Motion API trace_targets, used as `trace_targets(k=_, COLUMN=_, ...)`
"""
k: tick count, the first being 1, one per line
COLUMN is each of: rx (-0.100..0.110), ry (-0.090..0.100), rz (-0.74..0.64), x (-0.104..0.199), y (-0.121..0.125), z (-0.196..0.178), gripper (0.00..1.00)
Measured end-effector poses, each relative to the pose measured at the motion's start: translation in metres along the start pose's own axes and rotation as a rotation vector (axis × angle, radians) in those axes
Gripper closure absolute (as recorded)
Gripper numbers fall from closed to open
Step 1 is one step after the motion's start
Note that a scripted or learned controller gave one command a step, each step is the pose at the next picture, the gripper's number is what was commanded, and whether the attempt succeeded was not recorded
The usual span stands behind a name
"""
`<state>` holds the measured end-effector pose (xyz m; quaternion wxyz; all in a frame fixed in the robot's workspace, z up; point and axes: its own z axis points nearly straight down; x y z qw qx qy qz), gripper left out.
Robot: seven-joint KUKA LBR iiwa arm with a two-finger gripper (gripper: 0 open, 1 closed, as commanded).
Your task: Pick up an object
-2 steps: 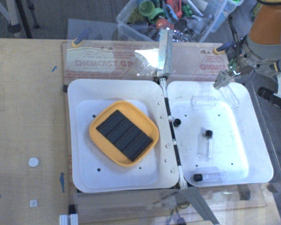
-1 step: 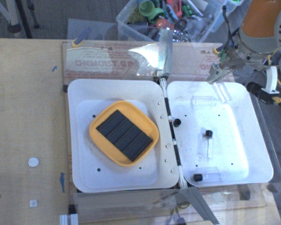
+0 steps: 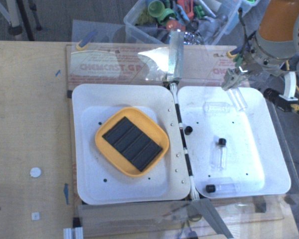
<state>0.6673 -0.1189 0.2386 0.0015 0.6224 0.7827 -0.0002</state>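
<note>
Up at the far right corner of the right bin [image 3: 276,180] hangs the claw [image 3: 232,78], under the grey arm [image 3: 269,54] with its orange band [image 3: 281,14]. I cannot tell how the claw is set.

Just below the claw, and a bit to its left, a clear vial [image 3: 217,106] lies flat on the bin floor. It is hard to see against the white. Further down from the claw lies a second vial [image 3: 219,153] with a black cap at its top end. Lower again, near the front edge of the bin, a third vial [image 3: 222,188] lies on its side, black cap to the left. None of the three is in the claw.

Left and down from the claw, a small black knob [image 3: 188,130] sits by the wall between the bins.

Far to the claw's left, in the left bin [image 3: 84,183], rests a yellow tray [image 3: 132,141] with a dark ribbed pad on top. It is well apart from the vials.

Left of the claw, past the bins, a clear sheet [image 3: 119,66] with red print lies on the table [image 3: 25,108]. Up and left of the claw stands a clear tub [image 3: 182,9] full of bright toys.
</note>
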Motion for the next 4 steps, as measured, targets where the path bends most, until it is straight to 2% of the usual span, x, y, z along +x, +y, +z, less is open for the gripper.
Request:
trace_targets(k=2, rx=0.002, ry=0.002, rz=0.136, x=0.001, y=-0.001, z=0.005, gripper=1.0)
trace_targets(k=3, rx=-0.003, ry=-0.001, rz=0.134, x=0.0, y=0.001, z=-0.006, gripper=1.0)
trace_targets(k=4, rx=0.004, ry=0.003, rz=0.185, x=0.038, y=0.008, z=0.006, gripper=1.0)
